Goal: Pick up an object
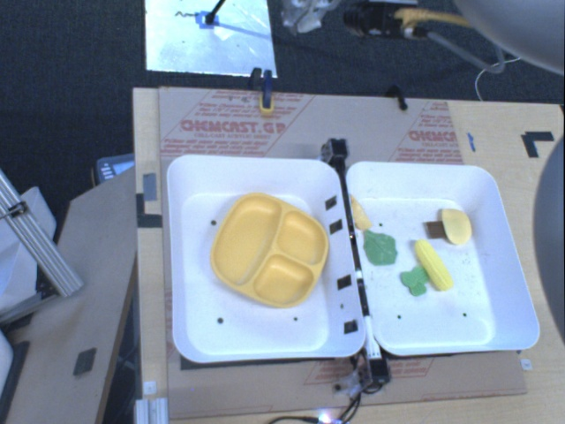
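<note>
A wooden bench [494,122] carries two white bins. The left bin [190,325] holds a yellow divided plate [269,248]. The right bin [494,325] holds a corn cob [433,264] at its centre, green pieces [380,248] towards its left edge, and a yellow disc [456,226] by its far edge. The gripper [311,7] hangs beyond the bench's far edge; its state can't be told.
</note>
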You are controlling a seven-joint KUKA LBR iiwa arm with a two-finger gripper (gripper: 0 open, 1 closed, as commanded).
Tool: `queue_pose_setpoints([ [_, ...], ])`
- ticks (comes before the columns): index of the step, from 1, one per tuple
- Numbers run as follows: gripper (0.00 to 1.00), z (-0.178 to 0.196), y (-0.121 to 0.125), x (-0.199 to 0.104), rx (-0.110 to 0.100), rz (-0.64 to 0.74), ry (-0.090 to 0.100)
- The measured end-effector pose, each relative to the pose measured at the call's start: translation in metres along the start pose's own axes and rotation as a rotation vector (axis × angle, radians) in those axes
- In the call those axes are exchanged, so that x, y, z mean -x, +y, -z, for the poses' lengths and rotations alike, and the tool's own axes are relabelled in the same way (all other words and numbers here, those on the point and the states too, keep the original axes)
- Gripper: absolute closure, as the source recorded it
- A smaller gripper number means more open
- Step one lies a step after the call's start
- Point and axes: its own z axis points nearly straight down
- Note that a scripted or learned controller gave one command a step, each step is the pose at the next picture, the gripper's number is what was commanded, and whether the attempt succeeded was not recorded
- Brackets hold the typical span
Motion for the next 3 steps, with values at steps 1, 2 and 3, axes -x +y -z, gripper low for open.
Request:
queue_pose_setpoints([
  [1,1.00,-0.001,0.001,0.038,-0.004,-0.012,-0.004],
  [2,1.00,-0.001,0.000,0.104,-0.003,-0.017,-0.006],
  [3,1.00,-0.001,0.000,0.131,-0.003,-0.013,-0.004],
])
